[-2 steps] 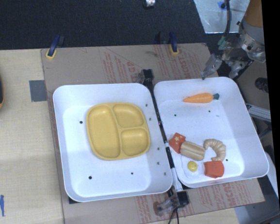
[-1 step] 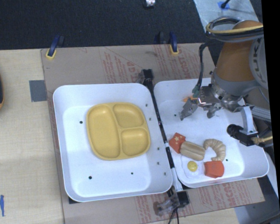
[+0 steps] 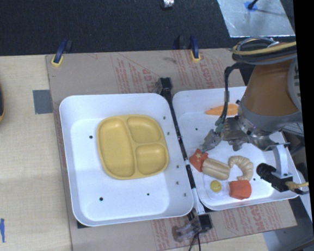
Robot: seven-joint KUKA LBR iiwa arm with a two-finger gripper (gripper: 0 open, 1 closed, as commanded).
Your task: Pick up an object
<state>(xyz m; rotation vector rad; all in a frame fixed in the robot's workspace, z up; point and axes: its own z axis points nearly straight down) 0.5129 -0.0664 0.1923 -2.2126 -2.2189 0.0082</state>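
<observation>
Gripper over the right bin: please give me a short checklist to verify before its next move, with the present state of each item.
1. Gripper is above the right bin: ok.
2. An object is held between the fingers: not ok, none seen there.
3. A target is near: ok, the red piece lies just below the gripper.
4. Target is free of neighbours: not ok, the tan roll is right beside it.
5. Yellow divided plate lies in the left bin, out of the way: ok.

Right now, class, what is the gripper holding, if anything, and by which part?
Nothing is seen held. The gripper hovers above the red piece in the right bin, and no object shows between its fingers.
</observation>
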